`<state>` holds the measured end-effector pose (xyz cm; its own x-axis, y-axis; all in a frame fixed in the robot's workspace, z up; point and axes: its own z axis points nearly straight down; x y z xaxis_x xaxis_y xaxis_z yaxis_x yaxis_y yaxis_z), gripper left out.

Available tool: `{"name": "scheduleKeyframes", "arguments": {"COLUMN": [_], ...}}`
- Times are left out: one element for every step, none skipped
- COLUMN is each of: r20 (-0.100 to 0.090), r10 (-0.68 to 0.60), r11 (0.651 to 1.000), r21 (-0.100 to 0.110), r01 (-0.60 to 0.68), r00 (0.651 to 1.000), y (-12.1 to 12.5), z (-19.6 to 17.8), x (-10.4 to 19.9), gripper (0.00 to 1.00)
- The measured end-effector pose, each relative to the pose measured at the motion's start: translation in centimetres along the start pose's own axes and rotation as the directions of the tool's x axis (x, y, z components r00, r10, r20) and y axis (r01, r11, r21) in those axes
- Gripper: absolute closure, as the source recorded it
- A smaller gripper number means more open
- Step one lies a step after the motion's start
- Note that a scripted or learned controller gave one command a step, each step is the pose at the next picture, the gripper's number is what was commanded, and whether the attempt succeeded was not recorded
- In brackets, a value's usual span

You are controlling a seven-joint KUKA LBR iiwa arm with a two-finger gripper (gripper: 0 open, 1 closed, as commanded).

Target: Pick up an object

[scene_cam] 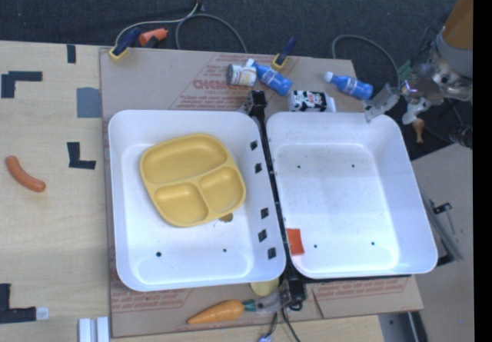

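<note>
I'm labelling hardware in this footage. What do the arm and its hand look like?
The arm appears at the right edge, with an orange band above grey metal wrist parts. The hand is a small, pale grey metal assembly with angular pieces. No markings are readable.

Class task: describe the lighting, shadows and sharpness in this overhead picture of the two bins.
Camera view: even, soft light; the yellow plate casts a faint shadow in the left bin; no strong glare on the right bin; the gripper looks slightly blurred.

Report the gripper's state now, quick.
Gripper: open, holding nothing, over the upper right corner of the right bin.
</note>
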<state>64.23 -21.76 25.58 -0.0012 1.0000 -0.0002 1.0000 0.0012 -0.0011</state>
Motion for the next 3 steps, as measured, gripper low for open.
{"name": "scheduleKeyframes", "arguments": {"r20": [-0.006, 0.005, 0.001], "r10": [-0.002, -0.003, -0.002], "r11": [1.0, 1.0, 1.0], "r21": [0.015, -0.004, -0.005], "r01": [0.002, 0.003, 0.002], "r00": [1.0, 1.0, 1.0], "y": [-2.1, -4.3, -0.1], "z": [15.2, 17.1, 17.0], "x": [4.4, 10.9, 12.4], "gripper": [0.0, 0.0, 0.0]}}
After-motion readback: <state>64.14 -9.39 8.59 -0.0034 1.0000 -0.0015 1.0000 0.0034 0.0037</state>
